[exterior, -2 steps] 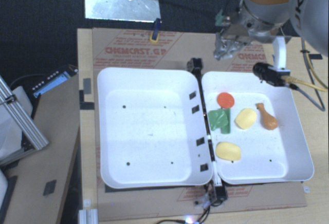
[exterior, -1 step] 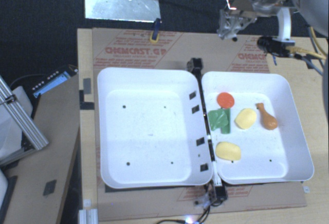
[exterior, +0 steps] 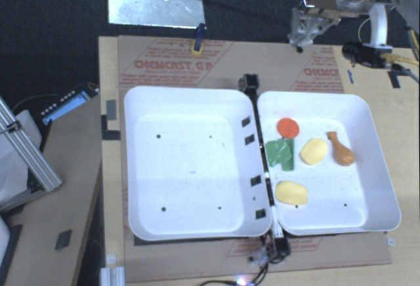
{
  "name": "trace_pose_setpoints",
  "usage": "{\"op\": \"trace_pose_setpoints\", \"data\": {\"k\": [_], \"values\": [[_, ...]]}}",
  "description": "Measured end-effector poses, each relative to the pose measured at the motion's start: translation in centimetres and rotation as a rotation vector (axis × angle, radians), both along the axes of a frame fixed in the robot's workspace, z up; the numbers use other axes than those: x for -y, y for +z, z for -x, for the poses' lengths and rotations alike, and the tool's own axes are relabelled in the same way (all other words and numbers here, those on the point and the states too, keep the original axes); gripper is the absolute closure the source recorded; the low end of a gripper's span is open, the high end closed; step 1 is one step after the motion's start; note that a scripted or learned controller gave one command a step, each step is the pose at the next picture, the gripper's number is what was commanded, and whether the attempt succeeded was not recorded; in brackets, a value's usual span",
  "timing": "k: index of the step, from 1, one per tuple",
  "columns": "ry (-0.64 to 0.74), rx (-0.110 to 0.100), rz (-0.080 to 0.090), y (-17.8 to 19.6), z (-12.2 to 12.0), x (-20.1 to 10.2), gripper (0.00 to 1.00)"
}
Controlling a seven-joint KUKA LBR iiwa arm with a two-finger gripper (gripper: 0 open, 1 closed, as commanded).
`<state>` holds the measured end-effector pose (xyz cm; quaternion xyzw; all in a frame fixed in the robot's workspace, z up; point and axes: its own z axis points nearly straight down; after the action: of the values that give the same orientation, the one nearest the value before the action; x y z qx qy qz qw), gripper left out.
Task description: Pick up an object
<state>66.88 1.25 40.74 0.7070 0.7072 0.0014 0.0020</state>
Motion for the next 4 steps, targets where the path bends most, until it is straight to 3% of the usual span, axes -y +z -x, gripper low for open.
{"op": "trace_pose_setpoints", "data": {"k": [2,4], "values": [[0.003,0.0,0.0,3.1,0.0,1.1,1.0],[0.006,-0.001,-0.001,5.1,0.0,-1.8,1.0]]}}
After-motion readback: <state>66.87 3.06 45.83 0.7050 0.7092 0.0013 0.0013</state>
